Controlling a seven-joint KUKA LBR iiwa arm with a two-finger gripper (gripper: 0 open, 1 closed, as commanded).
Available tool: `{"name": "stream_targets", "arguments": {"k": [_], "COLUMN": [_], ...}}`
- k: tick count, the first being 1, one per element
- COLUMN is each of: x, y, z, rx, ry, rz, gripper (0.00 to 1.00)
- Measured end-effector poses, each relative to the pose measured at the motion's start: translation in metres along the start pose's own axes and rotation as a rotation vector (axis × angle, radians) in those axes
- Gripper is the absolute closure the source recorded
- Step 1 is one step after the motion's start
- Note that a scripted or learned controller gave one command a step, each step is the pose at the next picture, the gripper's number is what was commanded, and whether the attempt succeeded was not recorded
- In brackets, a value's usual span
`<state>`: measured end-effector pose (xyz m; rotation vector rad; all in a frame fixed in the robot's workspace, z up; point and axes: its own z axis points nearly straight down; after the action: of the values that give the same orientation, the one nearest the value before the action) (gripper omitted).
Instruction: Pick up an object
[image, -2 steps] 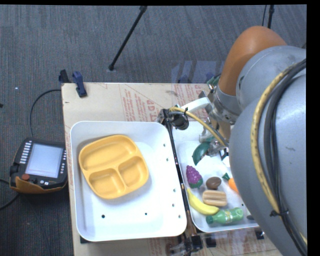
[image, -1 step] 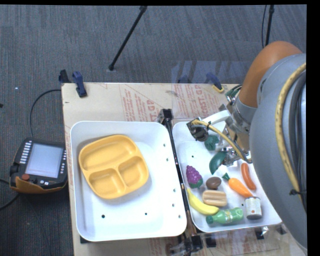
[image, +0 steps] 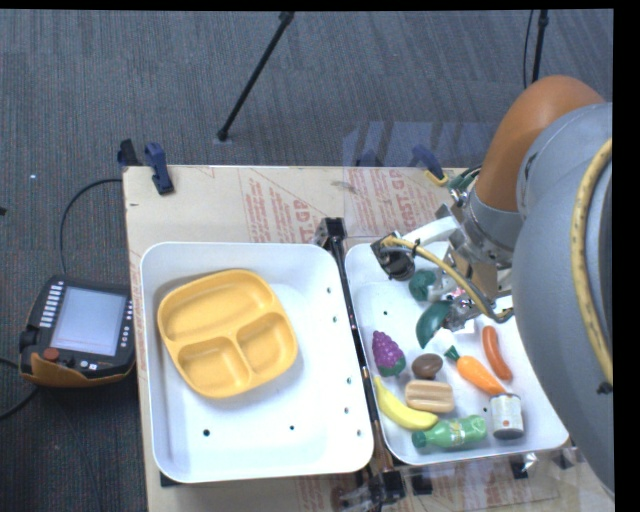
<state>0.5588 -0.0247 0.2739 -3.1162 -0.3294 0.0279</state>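
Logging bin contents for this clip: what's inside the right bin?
The right bin holds grapes, banana, carrot, sausage, bread, green bottle, a can, and a green item. The arm covers its far right corner.

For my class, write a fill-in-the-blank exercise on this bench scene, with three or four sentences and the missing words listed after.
1. The yellow divided plate lies in the ____ bin.
2. The banana lies just left of the ____ bottle.
3. The carrot lies beside a red ____.
4. The purple ____ sit near the right bin's left wall.

Missing words: left; green; sausage; grapes
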Motion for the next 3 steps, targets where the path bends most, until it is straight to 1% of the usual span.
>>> {"name": "stream_targets", "arguments": {"k": [1, 2, 3], "x": [-0.065, -0.063, -0.056], "y": [0.044, 0.007, 0.059], "z": [-0.015, 0.037, -0.035], "rx": [-0.005, -0.002, -0.007], "ry": [0.011, 0.005, 0.015], "rz": [0.011, 0.007, 0.007], "gripper": [1.0, 1.0, 1.0]}}
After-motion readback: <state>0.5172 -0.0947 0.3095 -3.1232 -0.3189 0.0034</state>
